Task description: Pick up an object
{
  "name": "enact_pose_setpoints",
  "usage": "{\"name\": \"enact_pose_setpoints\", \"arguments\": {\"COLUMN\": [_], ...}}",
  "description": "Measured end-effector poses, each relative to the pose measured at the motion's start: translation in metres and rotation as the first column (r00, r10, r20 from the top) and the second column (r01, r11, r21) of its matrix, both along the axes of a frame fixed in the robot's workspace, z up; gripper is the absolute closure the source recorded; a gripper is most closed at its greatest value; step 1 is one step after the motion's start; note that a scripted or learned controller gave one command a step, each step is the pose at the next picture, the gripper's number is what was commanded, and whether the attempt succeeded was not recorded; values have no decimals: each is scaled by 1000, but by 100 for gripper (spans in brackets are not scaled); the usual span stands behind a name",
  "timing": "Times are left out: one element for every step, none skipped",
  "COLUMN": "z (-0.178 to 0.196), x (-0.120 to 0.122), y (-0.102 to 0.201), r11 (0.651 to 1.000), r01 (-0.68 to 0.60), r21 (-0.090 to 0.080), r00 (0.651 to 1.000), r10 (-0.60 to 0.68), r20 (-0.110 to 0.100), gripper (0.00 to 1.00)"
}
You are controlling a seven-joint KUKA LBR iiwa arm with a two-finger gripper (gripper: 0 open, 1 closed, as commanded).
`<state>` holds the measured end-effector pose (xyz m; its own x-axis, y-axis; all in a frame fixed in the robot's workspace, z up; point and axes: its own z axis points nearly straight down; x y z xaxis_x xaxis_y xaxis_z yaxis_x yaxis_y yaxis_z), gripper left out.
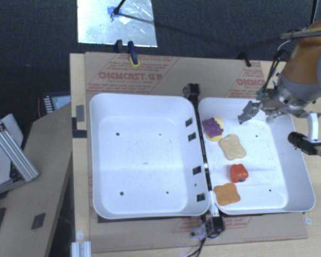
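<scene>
The right bin (289, 181) holds several small items along its left side. At the top lies a purple and yellow piece (213, 127), below it a beige bread-shaped piece (232, 147), then a red-orange block (238, 173), and lowest an orange flat piece (227, 194). My gripper (250, 113) hangs over the upper part of the right bin, up and to the right of the purple piece and apart from every item. Nothing shows between its fingers.
The left bin (144, 154) stands beside the right one, with black clips (192, 130) along the shared divider. Both sit on a cardboard sheet (150, 74). A black fixture (305, 142) sticks in at the right bin's right rim.
</scene>
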<state>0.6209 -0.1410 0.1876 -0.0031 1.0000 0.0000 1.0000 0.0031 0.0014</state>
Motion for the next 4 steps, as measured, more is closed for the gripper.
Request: {"name": "enact_pose_setpoints", "arguments": {"z": [-8,6,19,29], "x": [-94,-136,-134,-133], "y": [-25,22,-16,-14], "r11": [1000,1000,1000,1000], "r01": [8,-2,5,-1], "r21": [0,2,-2,-1], "r00": [1000,1000,1000,1000], "r10": [-8,2,-5,1], "r20": [-7,-3,1,3], "gripper": [0,0,0,100]}}
